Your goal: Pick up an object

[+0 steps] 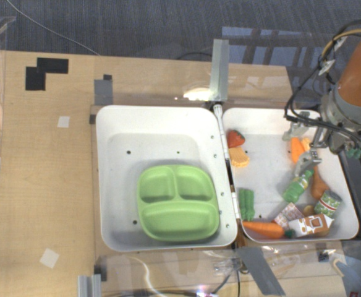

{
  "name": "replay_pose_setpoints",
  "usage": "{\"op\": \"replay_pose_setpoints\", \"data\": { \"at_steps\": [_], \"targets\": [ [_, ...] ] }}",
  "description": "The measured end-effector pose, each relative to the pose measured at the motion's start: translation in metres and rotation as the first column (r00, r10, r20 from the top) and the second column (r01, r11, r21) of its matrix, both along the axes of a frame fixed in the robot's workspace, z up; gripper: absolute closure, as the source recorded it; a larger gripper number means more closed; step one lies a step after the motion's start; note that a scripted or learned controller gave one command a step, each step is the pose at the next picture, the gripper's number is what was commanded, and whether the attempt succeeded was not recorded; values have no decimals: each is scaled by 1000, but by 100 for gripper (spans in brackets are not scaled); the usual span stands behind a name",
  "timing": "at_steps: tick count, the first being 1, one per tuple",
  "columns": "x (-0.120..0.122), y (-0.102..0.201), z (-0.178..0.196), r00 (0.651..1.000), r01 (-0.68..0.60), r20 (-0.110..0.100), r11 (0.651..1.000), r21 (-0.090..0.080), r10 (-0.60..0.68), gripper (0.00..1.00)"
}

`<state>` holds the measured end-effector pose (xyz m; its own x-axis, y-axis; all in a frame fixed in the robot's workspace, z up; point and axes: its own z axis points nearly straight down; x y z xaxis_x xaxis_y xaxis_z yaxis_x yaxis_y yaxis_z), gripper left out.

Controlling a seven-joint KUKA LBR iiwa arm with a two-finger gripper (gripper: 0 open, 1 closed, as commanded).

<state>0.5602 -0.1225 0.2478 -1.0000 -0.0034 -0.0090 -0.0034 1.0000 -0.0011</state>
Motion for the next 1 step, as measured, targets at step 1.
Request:
{"op": "replay_pose_setpoints", "data": {
  "at_steps": [1],
  "targets": [
    [22,-37,-149,997,-81,6,997,-3,81,0]
  ]
}}
